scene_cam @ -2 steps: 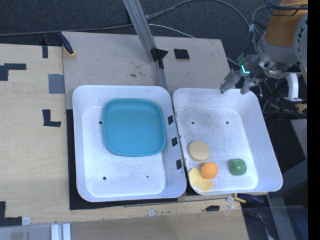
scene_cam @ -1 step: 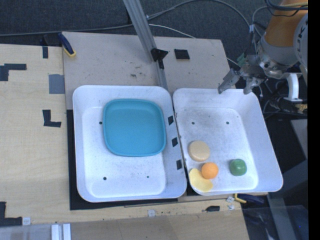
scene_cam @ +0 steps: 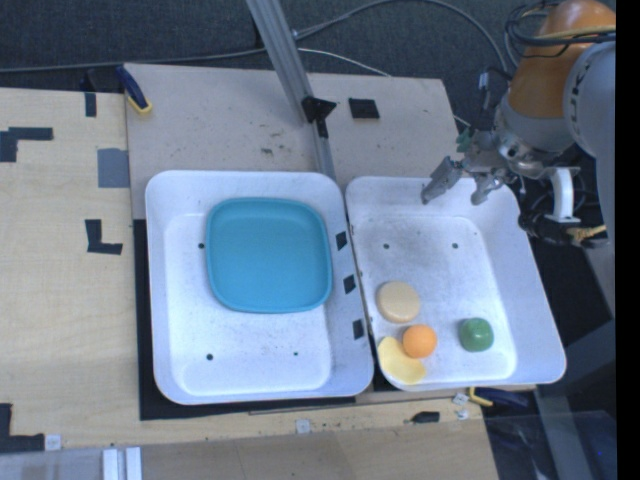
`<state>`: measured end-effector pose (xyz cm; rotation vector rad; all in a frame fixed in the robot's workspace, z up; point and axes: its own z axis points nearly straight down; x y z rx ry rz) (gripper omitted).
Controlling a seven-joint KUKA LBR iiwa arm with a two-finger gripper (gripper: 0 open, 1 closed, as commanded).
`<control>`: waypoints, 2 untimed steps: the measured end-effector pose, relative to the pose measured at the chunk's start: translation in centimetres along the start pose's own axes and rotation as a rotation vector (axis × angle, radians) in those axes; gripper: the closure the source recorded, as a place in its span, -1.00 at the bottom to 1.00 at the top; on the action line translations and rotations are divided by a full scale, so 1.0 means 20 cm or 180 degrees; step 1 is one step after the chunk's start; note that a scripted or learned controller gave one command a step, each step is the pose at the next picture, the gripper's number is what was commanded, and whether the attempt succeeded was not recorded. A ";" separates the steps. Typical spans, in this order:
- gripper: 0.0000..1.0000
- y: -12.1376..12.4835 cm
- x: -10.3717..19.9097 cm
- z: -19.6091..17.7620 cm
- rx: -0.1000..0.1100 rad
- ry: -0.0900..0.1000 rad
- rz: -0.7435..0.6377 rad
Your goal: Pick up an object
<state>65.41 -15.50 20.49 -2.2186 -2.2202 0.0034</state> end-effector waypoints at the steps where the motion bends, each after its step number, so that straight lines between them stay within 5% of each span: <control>1: -1.00 0.03 0.00 0.23 0.0004 -0.0001 0.0000; 2: -1.00 0.04 0.03 0.45 0.0003 -0.0001 -0.0001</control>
